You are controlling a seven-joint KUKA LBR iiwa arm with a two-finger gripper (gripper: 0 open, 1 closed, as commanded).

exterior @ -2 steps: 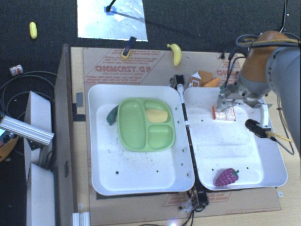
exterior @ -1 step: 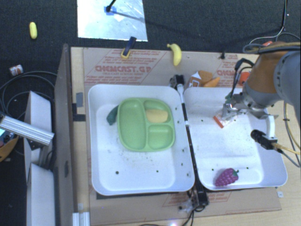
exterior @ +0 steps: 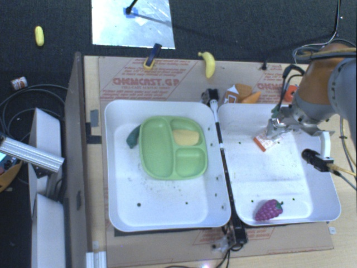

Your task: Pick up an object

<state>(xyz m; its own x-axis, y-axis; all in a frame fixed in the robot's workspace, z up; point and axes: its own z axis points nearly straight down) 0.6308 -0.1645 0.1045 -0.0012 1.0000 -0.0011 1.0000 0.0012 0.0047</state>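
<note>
Camera view, looking down at a slant. Gripper (exterior: 275, 128) is lowered into the upper part of the right bin (exterior: 323, 205), directly above and just beside a small orange-and-white packet (exterior: 264, 143) lying on the bin floor; whether it is open or closed cannot be told. Grapes (exterior: 268, 209) lie near that bin's front edge, well apart. Left bin (exterior: 120, 200) holds a green tray (exterior: 167, 155).

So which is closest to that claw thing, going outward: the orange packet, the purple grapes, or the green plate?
From the gripper outward:
1. Orange packet, just below it in the right bin.
2. Purple grapes, at the right bin's near edge.
3. Green plate, across in the left bin.
</note>
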